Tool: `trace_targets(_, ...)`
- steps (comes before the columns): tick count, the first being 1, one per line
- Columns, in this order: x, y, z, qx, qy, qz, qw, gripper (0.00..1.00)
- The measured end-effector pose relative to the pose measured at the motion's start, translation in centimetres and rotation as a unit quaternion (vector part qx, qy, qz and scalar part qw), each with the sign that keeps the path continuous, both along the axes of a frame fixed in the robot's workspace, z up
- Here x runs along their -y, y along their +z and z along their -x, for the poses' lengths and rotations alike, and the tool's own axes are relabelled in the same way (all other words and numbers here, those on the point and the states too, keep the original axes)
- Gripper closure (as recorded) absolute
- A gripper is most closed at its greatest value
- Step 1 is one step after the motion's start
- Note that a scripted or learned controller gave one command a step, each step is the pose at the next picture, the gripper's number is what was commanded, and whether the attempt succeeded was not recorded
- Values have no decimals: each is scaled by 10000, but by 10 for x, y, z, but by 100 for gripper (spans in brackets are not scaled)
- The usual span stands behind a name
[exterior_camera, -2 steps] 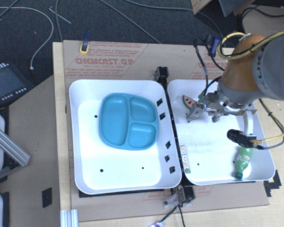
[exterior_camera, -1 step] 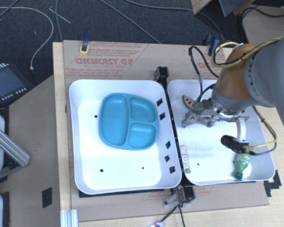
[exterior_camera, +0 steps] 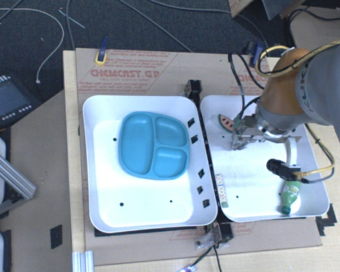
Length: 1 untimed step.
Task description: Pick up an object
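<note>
Hovering low in the right bin (exterior_camera: pixel 238 205), your jaws (exterior_camera: pixel 238 140) sit just beside the watermelon slice (exterior_camera: pixel 225 121) at eleven o'clock; I cannot tell their state.

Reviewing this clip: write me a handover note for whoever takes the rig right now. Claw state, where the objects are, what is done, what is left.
Claw: low over the upper part of the right bin; open or shut cannot be told from this angle, and nothing is seen held in it.
Objects: a watermelon slice toy lies in the right bin, just up and left of the claw. A green bottle lies near that bin's lower right corner. A blue divided plate sits in the left bin.
Done: no pick is visible.
Left: grasp one object and lift it; the slice is nearest.
</note>
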State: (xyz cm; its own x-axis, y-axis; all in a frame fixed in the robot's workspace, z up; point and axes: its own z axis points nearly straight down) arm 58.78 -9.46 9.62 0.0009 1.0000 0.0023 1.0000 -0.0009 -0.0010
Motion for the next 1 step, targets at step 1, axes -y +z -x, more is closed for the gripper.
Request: trace_targets(1,6,48,6,22,0,12,10000,100)
